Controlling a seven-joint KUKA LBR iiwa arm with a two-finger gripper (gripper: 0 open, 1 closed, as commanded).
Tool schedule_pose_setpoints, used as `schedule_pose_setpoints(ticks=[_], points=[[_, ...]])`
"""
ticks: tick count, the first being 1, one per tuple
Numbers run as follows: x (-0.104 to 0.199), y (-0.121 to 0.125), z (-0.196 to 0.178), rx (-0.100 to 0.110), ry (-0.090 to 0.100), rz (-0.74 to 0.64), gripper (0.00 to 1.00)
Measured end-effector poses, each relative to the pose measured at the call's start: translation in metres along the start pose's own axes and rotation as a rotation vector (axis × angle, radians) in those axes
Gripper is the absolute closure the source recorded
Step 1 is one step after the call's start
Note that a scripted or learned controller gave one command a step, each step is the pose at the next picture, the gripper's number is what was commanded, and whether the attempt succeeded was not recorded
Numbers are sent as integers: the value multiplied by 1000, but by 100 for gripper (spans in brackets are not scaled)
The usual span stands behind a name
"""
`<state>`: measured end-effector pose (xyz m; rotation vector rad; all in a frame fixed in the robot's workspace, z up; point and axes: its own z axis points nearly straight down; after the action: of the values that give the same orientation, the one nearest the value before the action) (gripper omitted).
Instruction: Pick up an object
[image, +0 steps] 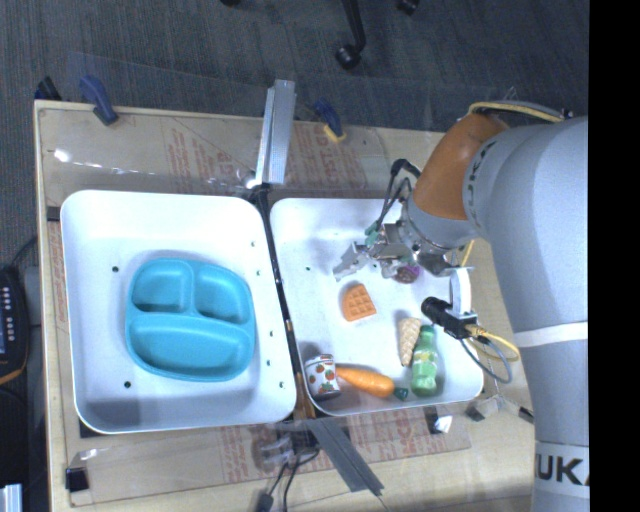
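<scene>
The waffle (358, 301), a small orange square with a grid pattern, lies flat on the floor of the right bin (300, 225), about in its middle, and nothing touches it. The gripper (352, 260) hangs just beyond the waffle on its far side, its grey tip pointing left; whether it is released or clenched cannot be told from this angle, and nothing can be seen in its grasp. A small dark purple item (406, 271) sits close under the wrist, to the right of the gripper, partly hidden. Nearer in the same bin, a tan cone (407, 338) lies just beside a green bottle (425, 365), the two seeming to touch. An orange carrot (364, 380) lies along the near wall, left of the bottle, with a small patterned cup (320, 374) at its left end in the near left corner. The left bin (90, 230) holds a blue divided plate (190, 320) with three compartments, lying flat near its middle.
</scene>
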<state>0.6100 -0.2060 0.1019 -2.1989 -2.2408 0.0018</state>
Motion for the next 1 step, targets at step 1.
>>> schedule_pose_setpoints(ticks=[1], points=[[22, -70, 11, 2, 1, 11, 0]])
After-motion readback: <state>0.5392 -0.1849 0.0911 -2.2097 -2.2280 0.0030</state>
